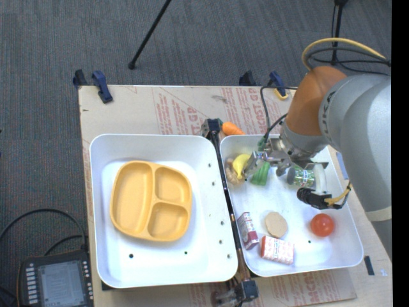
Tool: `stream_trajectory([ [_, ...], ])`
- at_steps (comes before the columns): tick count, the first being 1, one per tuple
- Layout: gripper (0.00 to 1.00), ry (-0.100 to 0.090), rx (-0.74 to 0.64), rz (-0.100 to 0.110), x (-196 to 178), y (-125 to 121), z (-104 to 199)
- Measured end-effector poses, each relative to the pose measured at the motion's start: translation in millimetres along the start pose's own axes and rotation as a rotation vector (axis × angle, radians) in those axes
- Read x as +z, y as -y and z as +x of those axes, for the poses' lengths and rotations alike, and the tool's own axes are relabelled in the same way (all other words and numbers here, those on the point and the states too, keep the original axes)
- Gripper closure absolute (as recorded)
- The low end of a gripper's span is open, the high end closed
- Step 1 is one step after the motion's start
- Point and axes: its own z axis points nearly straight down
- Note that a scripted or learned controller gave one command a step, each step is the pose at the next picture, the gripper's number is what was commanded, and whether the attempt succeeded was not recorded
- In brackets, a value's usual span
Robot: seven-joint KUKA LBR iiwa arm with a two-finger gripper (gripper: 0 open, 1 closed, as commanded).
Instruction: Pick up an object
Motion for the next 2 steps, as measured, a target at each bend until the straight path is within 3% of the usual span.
stream_trajectory([
  [1, 1.00, 0.000, -0.003, 0.003, -9, 0, 0],
  [2, 1.00, 0.000, -0.001, -0.001, -100, 59, 46],
])
